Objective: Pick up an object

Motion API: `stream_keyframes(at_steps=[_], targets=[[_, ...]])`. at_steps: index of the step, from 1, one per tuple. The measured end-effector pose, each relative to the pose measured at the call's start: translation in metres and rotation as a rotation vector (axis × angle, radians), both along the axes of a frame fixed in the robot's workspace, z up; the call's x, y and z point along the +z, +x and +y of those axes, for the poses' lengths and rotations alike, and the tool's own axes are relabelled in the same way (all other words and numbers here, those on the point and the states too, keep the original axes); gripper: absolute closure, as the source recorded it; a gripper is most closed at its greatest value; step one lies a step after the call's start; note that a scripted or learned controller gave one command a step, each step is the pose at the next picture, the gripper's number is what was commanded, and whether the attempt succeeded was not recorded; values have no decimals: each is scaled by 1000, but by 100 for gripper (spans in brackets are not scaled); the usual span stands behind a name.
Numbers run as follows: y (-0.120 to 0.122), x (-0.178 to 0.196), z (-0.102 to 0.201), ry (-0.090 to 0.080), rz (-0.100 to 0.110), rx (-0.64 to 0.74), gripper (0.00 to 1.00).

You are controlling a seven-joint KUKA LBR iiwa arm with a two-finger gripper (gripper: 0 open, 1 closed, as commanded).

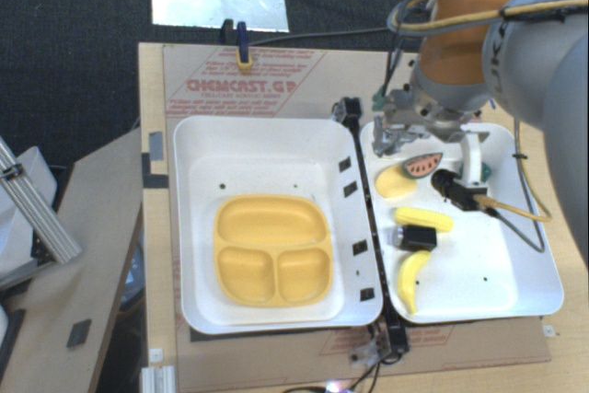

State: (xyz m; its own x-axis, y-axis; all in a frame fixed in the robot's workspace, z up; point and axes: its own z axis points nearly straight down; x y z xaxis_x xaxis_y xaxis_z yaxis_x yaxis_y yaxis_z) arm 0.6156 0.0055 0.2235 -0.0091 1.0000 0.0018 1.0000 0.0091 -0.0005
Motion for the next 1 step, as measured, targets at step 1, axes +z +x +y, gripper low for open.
stream_keyframes(at_steps=[1], targets=[[-15,-5,55,0,0,1,100]])
